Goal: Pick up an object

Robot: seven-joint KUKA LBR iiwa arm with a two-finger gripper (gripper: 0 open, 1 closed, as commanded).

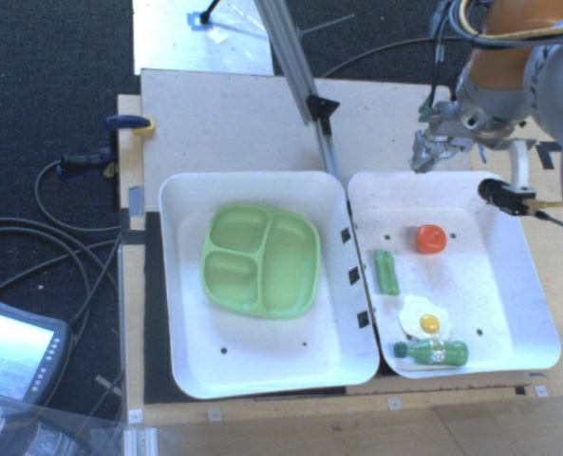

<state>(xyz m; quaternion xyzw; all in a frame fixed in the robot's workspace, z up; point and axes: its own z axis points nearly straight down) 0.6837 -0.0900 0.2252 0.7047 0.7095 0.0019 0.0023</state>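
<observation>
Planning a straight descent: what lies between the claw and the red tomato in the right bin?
In the camera view, only bare white bin floor lies between the claw and the red tomato.

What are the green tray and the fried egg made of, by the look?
Green tray: looks like moulded plastic, matte to satin, going by its even colour and soft rounded dividers. Fried egg: probably a plastic or rubber toy, with a flat white and a smooth yellow yolk; too small to tell which.

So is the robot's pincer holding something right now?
Pincer: holding nothing visible, above the right white bin's far edge; open or shut cannot be told.
</observation>
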